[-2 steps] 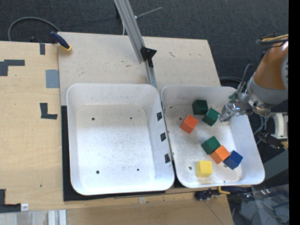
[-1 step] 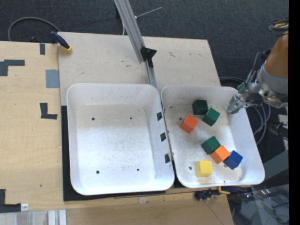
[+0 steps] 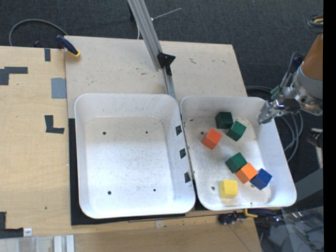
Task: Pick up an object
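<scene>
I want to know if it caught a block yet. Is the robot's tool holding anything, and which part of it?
Nothing is held. The tool sits over the right bin's far right rim, with no block between its fingers.

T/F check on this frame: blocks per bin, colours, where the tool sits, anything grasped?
1. All the blocks lie in the right bin. True.
2. There are two yellow blocks. False: only one yellow block, near the front of that bin.
3. The blue block touches an orange block. True: they sit against each other, with a green block on the orange one's other side.
4. The tool holds a green block. False: it hangs at the right bin's far right rim, and no block is between its fingers.
5. The left bin holds an orange block. False: the other orange block is in the right bin.
</scene>
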